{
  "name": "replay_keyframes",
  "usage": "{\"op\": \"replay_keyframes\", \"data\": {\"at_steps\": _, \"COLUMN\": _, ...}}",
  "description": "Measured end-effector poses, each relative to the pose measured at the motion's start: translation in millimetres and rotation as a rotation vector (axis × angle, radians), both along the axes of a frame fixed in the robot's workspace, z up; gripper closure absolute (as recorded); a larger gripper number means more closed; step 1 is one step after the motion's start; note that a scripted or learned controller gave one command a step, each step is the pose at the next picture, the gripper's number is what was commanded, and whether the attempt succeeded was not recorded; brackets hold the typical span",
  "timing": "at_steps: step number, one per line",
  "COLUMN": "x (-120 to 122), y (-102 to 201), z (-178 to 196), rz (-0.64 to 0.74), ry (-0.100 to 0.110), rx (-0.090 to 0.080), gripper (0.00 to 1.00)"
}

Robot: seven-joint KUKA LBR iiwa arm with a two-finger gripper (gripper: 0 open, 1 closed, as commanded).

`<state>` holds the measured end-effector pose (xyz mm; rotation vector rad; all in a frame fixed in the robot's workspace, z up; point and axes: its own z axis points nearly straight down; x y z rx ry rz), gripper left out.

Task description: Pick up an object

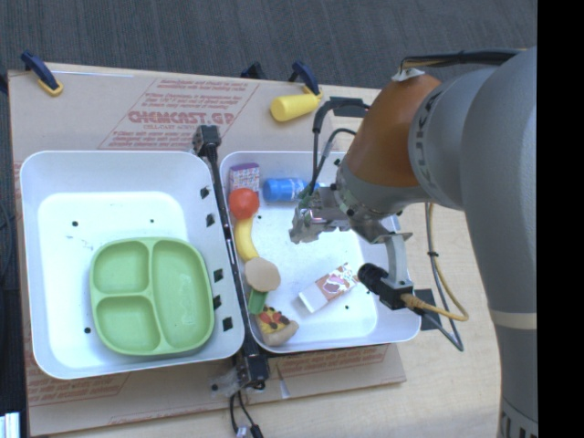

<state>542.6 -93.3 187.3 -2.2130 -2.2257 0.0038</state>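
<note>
I'd pinch the light, stiff small carton (330,286) across its narrow sides; I can't tell the gripper's (308,224) state.

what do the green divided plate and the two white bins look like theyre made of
Green divided plate: likely moulded plastic, matte with a soft sheen, one even colour, rounded compartment ridges. White bins: probably thin plastic, smooth and slightly glossy, with rounded corners and rolled rims.
</note>
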Motion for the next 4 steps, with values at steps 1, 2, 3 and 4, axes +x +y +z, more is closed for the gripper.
{"op": "replay_keyframes", "data": {"at_steps": 1, "x": 18.7, "y": 0.7, "z": 3.4, "rz": 0.0, "ry": -0.002, "rx": 0.001, "gripper": 1.0}}
{"op": "replay_keyframes", "data": {"at_steps": 2, "x": 16.0, "y": -1.7, "z": 5.6, "rz": -0.002, "ry": -0.001, "rx": 0.001, "gripper": 1.0}}
{"op": "replay_keyframes", "data": {"at_steps": 3, "x": 43.1, "y": 25.3, "z": 4.4, "rz": -0.001, "ry": -0.003, "rx": 0.001, "gripper": 1.0}}
{"op": "replay_keyframes", "data": {"at_steps": 4, "x": 43.0, "y": 25.0, "z": 4.4, "rz": 0.0, "ry": -0.002, "rx": 0.001, "gripper": 0.0}}
